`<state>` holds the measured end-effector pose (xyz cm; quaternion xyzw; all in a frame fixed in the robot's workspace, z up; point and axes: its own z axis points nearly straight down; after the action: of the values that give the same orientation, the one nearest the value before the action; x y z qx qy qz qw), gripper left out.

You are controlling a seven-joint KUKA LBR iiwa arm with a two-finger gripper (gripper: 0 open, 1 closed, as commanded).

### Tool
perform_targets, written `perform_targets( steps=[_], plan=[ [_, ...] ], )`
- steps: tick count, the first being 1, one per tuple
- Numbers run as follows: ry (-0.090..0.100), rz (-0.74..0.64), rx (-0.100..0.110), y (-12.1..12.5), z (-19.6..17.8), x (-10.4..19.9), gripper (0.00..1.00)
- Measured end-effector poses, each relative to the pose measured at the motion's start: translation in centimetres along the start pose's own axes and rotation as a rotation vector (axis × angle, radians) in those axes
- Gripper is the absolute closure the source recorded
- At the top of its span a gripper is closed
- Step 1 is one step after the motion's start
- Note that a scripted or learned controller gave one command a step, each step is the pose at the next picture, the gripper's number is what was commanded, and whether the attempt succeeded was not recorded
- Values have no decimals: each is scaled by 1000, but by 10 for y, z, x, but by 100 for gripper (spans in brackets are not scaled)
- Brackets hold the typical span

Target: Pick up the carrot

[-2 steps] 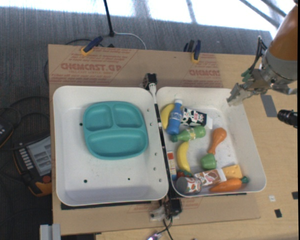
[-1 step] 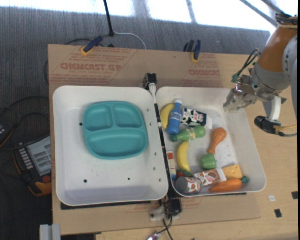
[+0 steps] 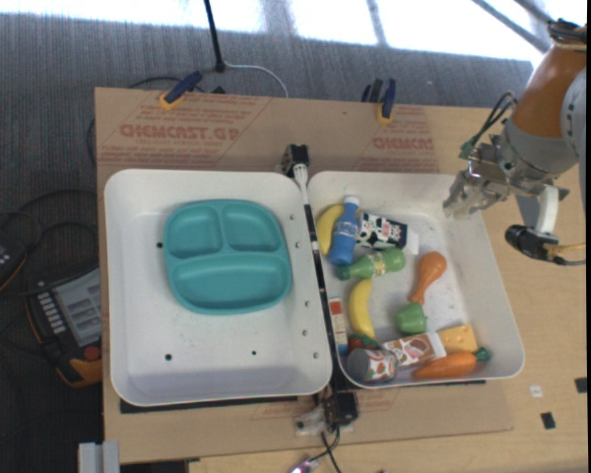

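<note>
Hovering over the right bin's [image 3: 500,294] far right corner, the pincer [image 3: 470,197] is too blurred to tell its state. The carrot [image 3: 447,367] lies along the near wall, its left end tucked under a small carton [image 3: 406,351].

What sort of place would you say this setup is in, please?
Most likely a robotics lab test bench: two shallow white plastic bins on a clamped brown board, toy food such as an orange plastic carrot, and a grey-and-orange robot arm.
</note>
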<state>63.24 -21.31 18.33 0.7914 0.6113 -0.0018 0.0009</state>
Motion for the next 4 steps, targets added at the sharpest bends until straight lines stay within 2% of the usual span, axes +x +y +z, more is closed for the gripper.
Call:
perform_targets(
  steps=[4],
  plan=[
    [-7, -4, 0, 1, -40, 0, 100]
  ],
)
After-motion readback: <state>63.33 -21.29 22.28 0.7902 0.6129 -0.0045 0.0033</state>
